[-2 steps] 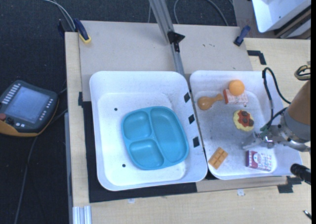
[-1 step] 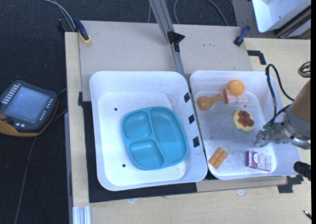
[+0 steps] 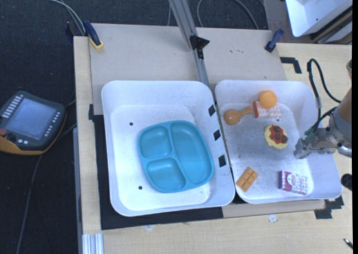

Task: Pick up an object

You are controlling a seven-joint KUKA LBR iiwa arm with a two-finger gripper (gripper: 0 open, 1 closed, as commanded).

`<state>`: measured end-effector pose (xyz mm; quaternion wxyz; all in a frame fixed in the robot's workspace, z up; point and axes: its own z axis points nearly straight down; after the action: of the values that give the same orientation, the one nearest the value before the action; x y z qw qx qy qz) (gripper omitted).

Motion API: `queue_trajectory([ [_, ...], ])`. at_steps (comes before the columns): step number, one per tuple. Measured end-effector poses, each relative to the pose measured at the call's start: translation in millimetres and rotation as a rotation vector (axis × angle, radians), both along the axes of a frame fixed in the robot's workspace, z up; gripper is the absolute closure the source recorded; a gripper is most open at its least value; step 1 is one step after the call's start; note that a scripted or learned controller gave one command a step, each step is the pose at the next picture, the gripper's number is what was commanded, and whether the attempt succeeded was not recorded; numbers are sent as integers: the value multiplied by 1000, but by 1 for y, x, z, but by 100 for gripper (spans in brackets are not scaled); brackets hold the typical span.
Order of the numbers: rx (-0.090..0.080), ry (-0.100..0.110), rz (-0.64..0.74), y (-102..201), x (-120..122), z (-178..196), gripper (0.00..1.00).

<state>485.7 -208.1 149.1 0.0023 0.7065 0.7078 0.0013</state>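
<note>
The right bin point(image 3: 246, 93) holds several small items: an orange ball point(image 3: 268, 99), a red-and-white box point(image 3: 268, 111), a tan pear-shaped piece point(image 3: 236, 116), a round yellow-and-red pastry point(image 3: 276, 135), an orange cracker point(image 3: 246, 178) and a maroon-and-white carton point(image 3: 293, 182). My gripper point(image 3: 305, 149) reaches in at the bin's right side, just right of the pastry and above the carton. Nothing shows between its fingers.
The left bin point(image 3: 120, 102) bears a blue three-part plate point(image 3: 175, 155). A metal rail point(image 3: 187, 20) slants down to the seam between the bins. A handheld pendant point(image 3: 28, 121) lies off the bench at left. Cables point(image 3: 316, 88) hang by the arm.
</note>
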Motion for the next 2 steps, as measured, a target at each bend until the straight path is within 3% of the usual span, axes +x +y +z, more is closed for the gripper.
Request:
queue_trajectory([
  [2, -1, -1, 0, -3, 2, 91, 100],
])
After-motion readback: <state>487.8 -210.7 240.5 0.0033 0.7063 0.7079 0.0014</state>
